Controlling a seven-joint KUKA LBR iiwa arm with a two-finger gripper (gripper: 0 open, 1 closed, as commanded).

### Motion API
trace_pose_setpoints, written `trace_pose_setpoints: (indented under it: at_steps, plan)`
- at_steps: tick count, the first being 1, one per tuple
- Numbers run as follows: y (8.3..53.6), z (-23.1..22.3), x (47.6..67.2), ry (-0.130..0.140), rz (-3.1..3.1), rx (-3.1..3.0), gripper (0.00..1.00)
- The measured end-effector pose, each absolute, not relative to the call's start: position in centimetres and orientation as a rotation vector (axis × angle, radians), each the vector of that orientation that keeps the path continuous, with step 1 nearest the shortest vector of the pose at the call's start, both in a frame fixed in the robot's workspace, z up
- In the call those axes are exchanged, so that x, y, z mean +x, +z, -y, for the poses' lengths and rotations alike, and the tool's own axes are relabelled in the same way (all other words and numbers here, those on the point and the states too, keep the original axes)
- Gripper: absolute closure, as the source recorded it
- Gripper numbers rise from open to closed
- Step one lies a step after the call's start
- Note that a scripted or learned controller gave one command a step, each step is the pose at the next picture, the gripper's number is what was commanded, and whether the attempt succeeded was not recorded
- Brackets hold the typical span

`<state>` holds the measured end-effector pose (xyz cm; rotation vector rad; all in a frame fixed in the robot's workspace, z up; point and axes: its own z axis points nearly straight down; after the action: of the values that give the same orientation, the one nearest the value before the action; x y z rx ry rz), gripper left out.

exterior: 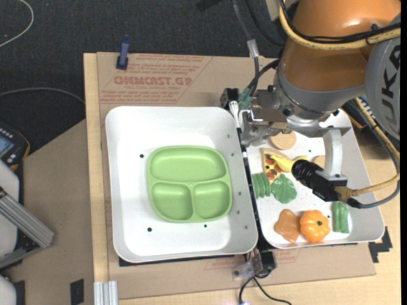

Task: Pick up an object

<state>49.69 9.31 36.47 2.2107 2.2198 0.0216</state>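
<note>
The right bin (371, 226) holds several toy foods: a pizza slice (275, 164), a ridged green piece (261, 184), a green leafy piece (285, 189), an orange pumpkin (315, 226), a tan-orange piece (287, 225), a green pickle-like piece (341, 217) and a tan disc (283, 142). My gripper (257, 123) hangs low over the far left corner of that bin, near the tan disc and above the pizza slice. The bulky wrist hides most of it, and I see nothing held in it.
The left bin (127, 164) contains a green divided plate (189, 183). Both bins rest on a cardboard sheet (159, 75) with a blue clip (123, 53) at its far edge. The arm and its cables cover the right bin's far side.
</note>
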Motion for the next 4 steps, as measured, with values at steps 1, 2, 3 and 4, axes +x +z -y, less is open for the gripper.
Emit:
trace_pose_setpoints:
  at_steps: [1,2,3,4]
  plan:
    - [28.8,-14.3,47.7,-0.011,-2.232,2.220,1.00]
    - [39.6,-9.5,48.0,0.017,-2.211,2.221,1.00]
    - [38.2,-4.3,47.9,-0.004,-2.215,2.230,1.00]
    - [31.0,-7.6,47.8,-0.010,-2.228,2.223,1.00]
